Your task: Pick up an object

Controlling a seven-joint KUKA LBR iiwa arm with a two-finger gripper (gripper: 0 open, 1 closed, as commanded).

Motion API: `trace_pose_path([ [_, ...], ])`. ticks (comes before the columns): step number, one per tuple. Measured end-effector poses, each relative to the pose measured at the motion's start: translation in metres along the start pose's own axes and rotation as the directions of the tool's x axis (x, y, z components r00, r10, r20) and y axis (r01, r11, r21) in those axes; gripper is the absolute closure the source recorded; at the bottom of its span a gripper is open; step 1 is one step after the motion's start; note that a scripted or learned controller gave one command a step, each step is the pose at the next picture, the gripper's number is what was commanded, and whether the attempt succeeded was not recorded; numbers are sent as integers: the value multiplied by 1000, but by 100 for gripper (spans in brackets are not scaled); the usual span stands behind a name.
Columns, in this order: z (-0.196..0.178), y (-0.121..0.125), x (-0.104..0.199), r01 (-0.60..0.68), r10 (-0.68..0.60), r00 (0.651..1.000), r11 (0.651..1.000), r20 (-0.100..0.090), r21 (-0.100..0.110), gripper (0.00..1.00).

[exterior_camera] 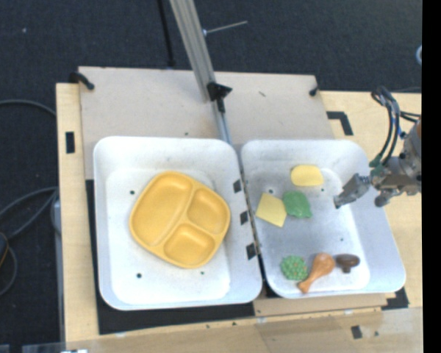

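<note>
Hand (pixel 364 188) hovered over right bin (pixel 375 271), right side, grip state unclear. Toy food lay below: yellow piece (pixel 306 175), green piece (pixel 298 204), drumstick (pixel 316 271). Yellow tray (pixel 179 218) in left bin (pixel 117 271).

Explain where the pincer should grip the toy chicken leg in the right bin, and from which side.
Probably the thin bone end of the chicken leg, taken from above. It lies flat and slanted; broccoli crowds its left, a mushroom its thick end.
</note>
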State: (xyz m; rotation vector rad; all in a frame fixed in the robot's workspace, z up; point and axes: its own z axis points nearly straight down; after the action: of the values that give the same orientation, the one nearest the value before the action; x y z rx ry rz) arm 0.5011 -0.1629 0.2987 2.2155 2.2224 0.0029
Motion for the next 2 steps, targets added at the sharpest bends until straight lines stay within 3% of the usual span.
trace_pose_path([
  [1, 0, 0, 0, -1, 1, 1000, 1000, 0, 0, 0],
  [2, 43, -3, 2, -2, 2, 1000, 1000, 0, 4, 0],
])
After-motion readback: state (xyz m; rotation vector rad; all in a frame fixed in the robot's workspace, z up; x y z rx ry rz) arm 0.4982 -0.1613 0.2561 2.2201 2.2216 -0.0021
